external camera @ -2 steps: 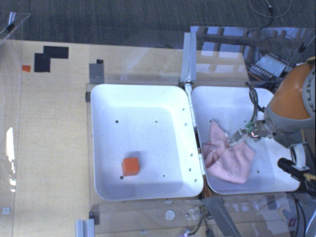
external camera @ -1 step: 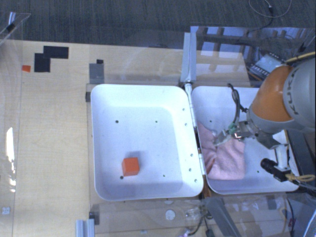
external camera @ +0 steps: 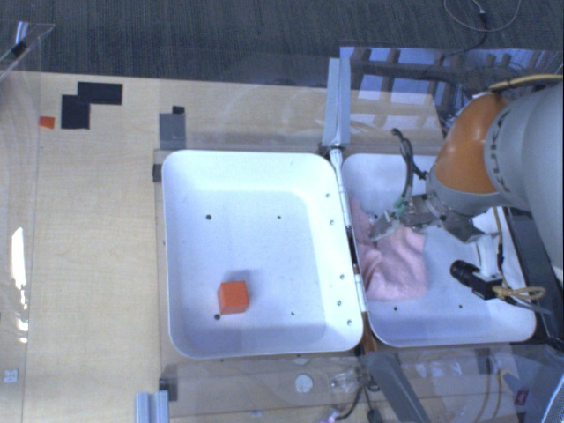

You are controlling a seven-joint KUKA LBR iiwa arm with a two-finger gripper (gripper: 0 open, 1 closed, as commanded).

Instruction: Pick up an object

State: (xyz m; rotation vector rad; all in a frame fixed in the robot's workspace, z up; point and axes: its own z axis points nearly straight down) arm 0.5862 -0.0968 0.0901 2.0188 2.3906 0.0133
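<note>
We see the gripper (external camera: 394, 221) over the pink cloth (external camera: 397, 263); finger state indeterminable. An orange block (external camera: 233, 297) lies in the left bin (external camera: 189, 170).

The counter (external camera: 88, 263) looks like pale wood laminate, smooth with a faint sheen, and the two bins, the left bin (external camera: 256, 183) and the right bin (external camera: 458, 320), look like smooth white plastic, slightly glossy. At the right bin's 9 o'clock side lies a pink cloth (external camera: 394, 261), soft, matt and crumpled, while the orange block (external camera: 233, 297) toward the left bin's 7 o'clock looks matt and even-faced. The arm (external camera: 529, 148) has a smooth grey shell with a glossy orange band (external camera: 465, 152), and beyond the counter at 12 o'clock the floor (external camera: 220, 16) looks like dark, rough-textured carpet.
</note>
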